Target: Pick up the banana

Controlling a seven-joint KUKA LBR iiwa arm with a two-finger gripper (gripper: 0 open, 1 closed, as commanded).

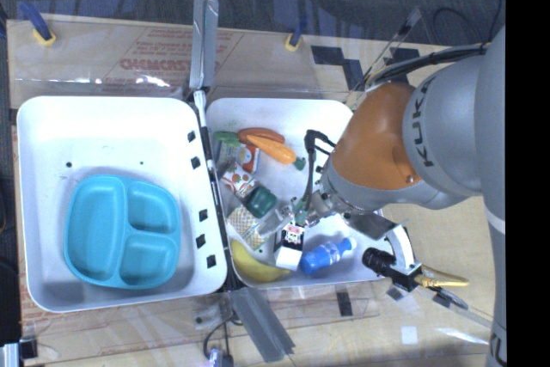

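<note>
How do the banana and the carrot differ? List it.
The banana is yellow; the carrot is orange with a green tip. The banana lies at the right bin's near edge, the carrot toward its far side. The banana is partly covered by clutter; the carrot lies exposed. Both are elongated.

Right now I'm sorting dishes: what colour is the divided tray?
Light blue; the divided tray shows best in the camera view.

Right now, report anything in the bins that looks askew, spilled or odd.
Nothing spilled or damaged. The right bin is a loose jumble: the banana lies against its near wall, partly under a small box beside the blue bottle. The blue tray lies flat.
</note>
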